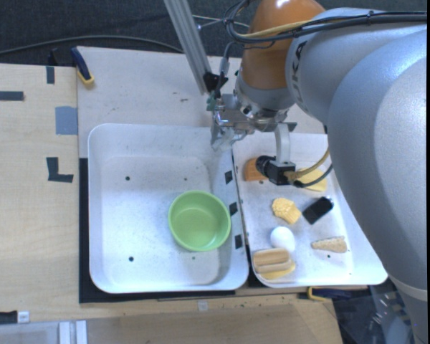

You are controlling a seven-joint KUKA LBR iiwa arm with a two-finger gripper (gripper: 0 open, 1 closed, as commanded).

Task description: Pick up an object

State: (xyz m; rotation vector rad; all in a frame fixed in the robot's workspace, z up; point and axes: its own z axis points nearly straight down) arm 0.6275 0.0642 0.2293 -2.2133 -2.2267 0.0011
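Claw (224, 133) poised beyond the green bowl (198, 221), above the far end of the rims where the bowl's bin (129, 192) meets the neighbouring bin (351, 267); released or clenched, cannot tell. Right of the bowl, loose in that neighbouring bin, nearest to farthest: bun (274, 261), white egg (282, 238) touching it, pale wedge (330, 245), yellow lump (284, 210), black block (317, 210), orange piece (252, 169).

Bright, even light falls from above. The green bowl (199, 221) casts a faint, soft shadow on the white bin (122, 185) around it. Right of the bowl, the arm (376, 120) looks slightly blurred.
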